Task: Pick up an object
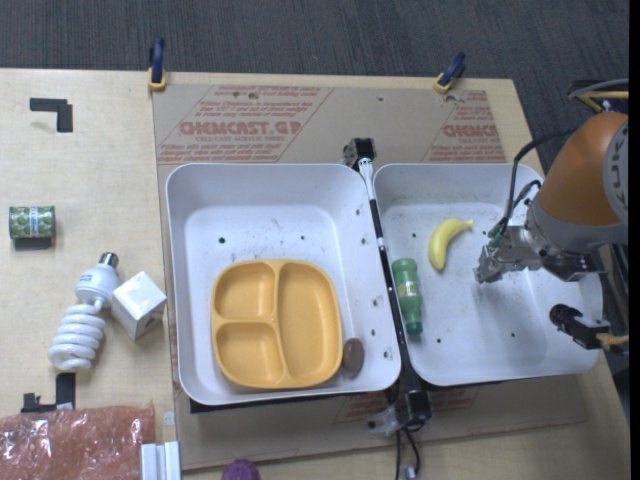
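- Closest to the camera, bottom left on the bench, there's a pinkish-red mesh bag (75, 440), with a small purple thing (240, 470) poking in at the bottom edge next to it.
- Left bin (190, 298) holds a yellow divided plate (276, 323), three compartments, with a small brown lump (353, 356) touching its lower right corner.
- Right bin (480, 353) has a banana (446, 241) near the middle-top and a green bottle (406, 294) lying along the left wall, just below and left of the banana.
- The gripper (491, 266) hangs over the right bin, to the right of the banana and apart from it. Nothing is between the fingers that I can see; spread or pressed together, I honestly can't tell from this angle.
- Off to the left on the bench: a spiral light bulb (83, 320), a white cube (139, 304) beside it, and a small green can (32, 223).
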Tool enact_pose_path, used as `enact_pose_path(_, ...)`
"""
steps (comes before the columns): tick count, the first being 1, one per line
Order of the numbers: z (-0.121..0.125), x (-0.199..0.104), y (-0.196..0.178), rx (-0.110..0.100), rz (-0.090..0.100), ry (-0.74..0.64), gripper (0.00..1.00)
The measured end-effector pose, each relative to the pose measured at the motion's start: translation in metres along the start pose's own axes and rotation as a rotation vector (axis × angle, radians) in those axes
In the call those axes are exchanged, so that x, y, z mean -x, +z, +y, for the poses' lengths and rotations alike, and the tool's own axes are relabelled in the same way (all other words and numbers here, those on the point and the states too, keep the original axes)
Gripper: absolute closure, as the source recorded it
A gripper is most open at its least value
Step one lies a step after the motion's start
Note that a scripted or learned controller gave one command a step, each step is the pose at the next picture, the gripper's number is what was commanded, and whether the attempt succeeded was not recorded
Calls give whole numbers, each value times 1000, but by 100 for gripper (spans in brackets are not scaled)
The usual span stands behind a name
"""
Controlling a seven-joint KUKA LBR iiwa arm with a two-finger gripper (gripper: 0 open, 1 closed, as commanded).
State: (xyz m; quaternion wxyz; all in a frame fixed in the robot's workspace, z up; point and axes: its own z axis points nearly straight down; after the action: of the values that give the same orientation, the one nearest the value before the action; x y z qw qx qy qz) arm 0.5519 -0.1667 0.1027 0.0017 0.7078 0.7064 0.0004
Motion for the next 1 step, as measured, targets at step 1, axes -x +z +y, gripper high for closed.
enact_pose_path(1,74,46,10,-2,0,-5,100)
